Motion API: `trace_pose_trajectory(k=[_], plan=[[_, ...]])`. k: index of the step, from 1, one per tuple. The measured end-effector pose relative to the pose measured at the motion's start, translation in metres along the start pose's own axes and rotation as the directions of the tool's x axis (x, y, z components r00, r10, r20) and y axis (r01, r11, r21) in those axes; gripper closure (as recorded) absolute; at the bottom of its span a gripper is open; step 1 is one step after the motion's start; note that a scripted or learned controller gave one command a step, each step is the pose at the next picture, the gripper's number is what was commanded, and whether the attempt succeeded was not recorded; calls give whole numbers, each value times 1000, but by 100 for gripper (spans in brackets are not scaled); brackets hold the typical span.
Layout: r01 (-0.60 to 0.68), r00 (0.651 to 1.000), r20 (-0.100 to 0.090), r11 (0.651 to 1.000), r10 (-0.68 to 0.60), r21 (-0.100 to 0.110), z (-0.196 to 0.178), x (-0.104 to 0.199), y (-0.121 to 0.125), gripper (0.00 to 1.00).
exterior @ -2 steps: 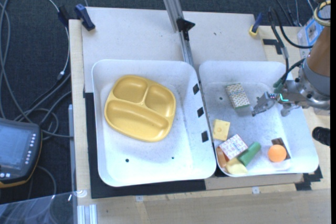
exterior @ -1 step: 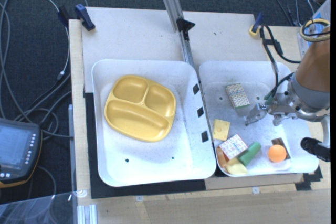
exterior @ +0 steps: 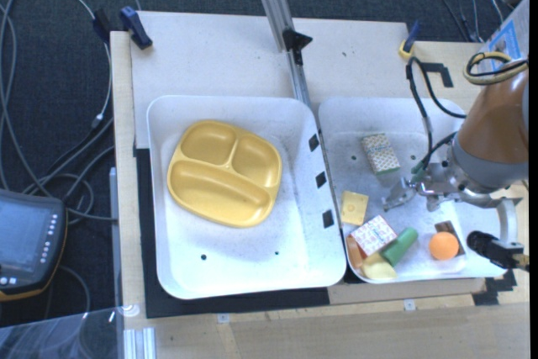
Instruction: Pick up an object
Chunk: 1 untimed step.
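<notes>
The two-finger metal gripper (exterior: pixel 409 191) hovers over the right white plastic bin (exterior: pixel 336 118); whether it's apart or together, cannot tell. Near it lie a patterned small box (exterior: pixel 380 152), yellow square block (exterior: pixel 355 207), orange ball (exterior: pixel 444 245) and green cylinder (exterior: pixel 400 245)

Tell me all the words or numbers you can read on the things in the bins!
None can be read.
The patterned box has print too small and blurred to make out.
The red-and-white box also shows blurred print.
The yellow plate and orange ball look plain.
</notes>
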<state>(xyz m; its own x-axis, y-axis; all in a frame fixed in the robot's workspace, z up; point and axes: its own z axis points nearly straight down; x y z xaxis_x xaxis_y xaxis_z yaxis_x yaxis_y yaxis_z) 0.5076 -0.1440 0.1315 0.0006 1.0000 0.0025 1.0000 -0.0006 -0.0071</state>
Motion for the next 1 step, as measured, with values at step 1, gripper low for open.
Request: trace_pose_trajectory(k=[1], plan=[[-1, 1000, 0, 1000, 1, -11, 38, 1, 3, 0]])
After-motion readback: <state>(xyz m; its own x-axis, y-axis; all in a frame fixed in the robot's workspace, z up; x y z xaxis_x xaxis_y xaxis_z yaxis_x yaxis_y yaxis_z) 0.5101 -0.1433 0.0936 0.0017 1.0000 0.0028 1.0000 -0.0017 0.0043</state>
